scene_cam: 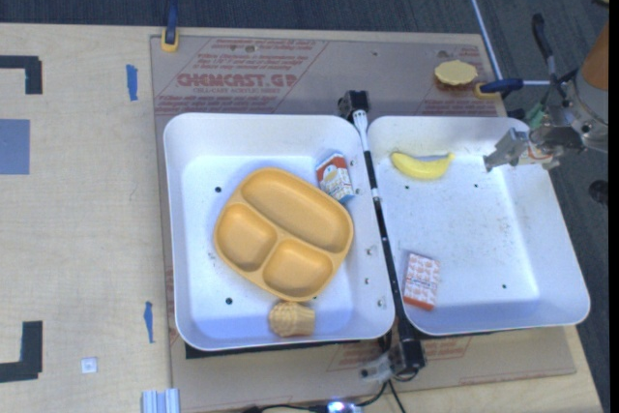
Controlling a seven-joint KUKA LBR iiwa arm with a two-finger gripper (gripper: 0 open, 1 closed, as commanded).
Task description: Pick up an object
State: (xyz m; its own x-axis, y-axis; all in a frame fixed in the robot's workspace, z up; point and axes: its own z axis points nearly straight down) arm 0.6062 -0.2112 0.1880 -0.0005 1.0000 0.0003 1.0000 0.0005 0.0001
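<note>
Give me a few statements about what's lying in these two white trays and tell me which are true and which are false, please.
1. The banana lies in the right bin. True.
2. The yellow divided plate sits in the right bin. False: it sits in the left bin.
3. The gripper holds the banana. False: it hangs over the right bin's far right corner, apart from the banana.
4. A small red and white packet lies near the right bin's front left corner. True.
5. The waffle cone rests on top of the plate. False: it lies beside the plate's front edge, on the bin floor.
</note>
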